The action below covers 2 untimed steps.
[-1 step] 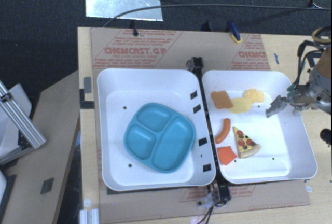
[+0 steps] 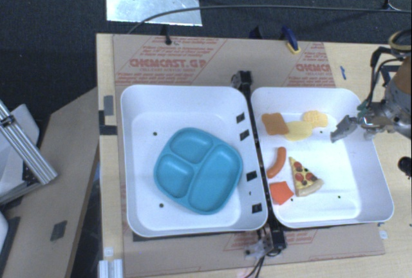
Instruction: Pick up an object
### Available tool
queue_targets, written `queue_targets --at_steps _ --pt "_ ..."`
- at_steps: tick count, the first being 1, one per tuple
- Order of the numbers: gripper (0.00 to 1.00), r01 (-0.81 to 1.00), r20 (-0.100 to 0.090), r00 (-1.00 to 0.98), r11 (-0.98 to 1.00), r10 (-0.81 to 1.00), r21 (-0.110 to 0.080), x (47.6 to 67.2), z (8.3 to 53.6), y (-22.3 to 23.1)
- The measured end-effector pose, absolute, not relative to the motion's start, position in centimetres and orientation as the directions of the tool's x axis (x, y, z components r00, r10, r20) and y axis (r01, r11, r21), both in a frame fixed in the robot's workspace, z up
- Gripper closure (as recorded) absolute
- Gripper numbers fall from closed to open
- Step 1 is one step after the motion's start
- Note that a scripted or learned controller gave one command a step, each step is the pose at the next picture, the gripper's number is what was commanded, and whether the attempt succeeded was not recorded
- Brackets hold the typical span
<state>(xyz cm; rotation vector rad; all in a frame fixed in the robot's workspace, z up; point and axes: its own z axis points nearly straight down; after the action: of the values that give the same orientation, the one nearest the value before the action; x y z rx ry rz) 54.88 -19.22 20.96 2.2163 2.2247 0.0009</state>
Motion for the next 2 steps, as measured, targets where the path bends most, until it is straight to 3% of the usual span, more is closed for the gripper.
queue_targets --at_steps 2 --pt "0.0 1.0 0.001 -0.004 0.004 1.0 -0.001 55.6 11.0 -18.3"
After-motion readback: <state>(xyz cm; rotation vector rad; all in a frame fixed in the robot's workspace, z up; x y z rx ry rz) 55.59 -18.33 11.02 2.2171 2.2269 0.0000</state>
